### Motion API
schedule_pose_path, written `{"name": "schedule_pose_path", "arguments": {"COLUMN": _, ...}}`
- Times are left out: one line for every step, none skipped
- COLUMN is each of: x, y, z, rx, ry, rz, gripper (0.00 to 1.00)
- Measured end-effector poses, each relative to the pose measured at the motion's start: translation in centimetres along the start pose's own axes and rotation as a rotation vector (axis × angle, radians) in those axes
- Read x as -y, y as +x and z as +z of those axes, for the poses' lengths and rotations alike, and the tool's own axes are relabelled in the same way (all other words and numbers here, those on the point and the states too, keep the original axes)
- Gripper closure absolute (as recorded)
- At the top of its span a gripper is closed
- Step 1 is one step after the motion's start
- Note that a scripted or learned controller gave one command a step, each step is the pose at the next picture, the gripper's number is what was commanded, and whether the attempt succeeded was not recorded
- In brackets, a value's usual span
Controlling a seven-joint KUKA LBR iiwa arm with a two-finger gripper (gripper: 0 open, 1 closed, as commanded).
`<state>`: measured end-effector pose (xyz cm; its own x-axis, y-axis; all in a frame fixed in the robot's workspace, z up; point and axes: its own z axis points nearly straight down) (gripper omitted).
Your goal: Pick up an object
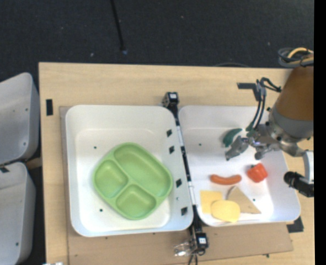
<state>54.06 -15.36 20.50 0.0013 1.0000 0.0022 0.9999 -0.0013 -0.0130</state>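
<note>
Objects for picking all lie in the right bin [207, 120], the same bin my tool [244, 146] hangs over, and I'll take the scene from the biggest piece down. My bench [113, 84] carries both white bins side by side; the left bin [80, 131] sits well to the left of the tool and holds a green divided plate [132, 180] with three compartments, lying flat. My arm [295, 101] reaches in from the right, its orange band directly behind the tool. Below the tool and a little left, near the front wall, a tan wedge [241, 201] lies beside a yellow square slice [208, 199], with a yellow round piece [226, 210] overlapping the two. Closer, just below the tool, lies an orange-red sausage [225, 178]. A red piece [257, 173] sits below and right of the tool. A dark green item [231, 136] rests right beside the tool, at its upper left. Whether the tool is open, closed or gripping, I cannot tell.
</note>
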Motion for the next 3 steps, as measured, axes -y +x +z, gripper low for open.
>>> {"name": "schedule_pose_path", "arguments": {"x": -0.3, "y": 0.0, "z": -0.7, "rx": 0.003, "ry": -0.014, "rz": -0.003, "gripper": 0.00}}
{"name": "schedule_pose_path", "arguments": {"x": 0.0, "y": -1.0, "z": 5.0, "rx": 0.003, "ry": -0.009, "rz": -0.001, "gripper": 0.00}}
{"name": "schedule_pose_path", "arguments": {"x": 0.0, "y": -1.2, "z": 10.3, "rx": 0.003, "ry": -0.010, "rz": -0.001, "gripper": 0.00}}
